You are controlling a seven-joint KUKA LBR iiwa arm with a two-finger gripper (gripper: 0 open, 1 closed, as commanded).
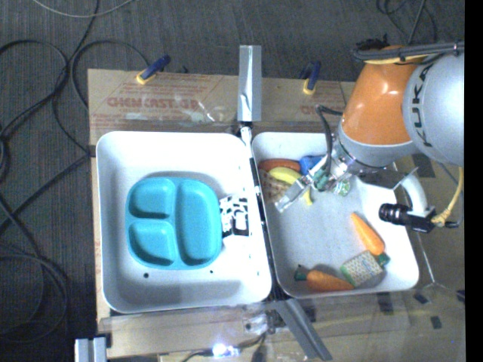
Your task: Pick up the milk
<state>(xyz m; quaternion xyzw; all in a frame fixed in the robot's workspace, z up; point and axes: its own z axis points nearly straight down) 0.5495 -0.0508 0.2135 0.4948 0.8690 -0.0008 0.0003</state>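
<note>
Milk carton (235, 214) lies in the left bin (113, 277), against its right wall beside the blue tray (173, 221).
We see our gripper (296, 193) in the right bin (400, 274), fingers apart, near the banana (285, 176); two carrots (367, 233) and a green box (362, 268) lie nearer.

One fixed camera looks down at a slant on the worktop (106, 89), both bins filling mid-frame.
</note>
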